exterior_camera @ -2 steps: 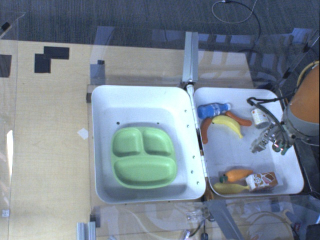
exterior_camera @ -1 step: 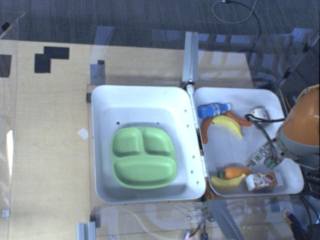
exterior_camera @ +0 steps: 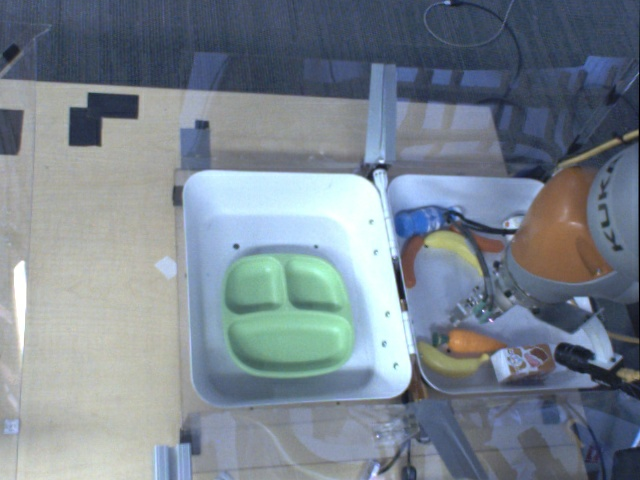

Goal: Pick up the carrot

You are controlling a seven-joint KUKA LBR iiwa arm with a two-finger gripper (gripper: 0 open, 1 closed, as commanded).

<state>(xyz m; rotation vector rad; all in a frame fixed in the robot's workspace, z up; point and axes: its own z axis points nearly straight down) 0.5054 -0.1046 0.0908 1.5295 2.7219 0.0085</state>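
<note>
The carrot (exterior_camera: 474, 342) lies at the right bin's (exterior_camera: 452, 383) front edge, atop a banana (exterior_camera: 448, 360), beside a small carton (exterior_camera: 522, 364). The gripper (exterior_camera: 482, 306) hovers just above; its opening cannot be told.

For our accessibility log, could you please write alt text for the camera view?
The arm's gripper hovers in the right bin, just above the carrot, which lies on a banana beside a small carton. The left bin holds a green divided tray.
</note>
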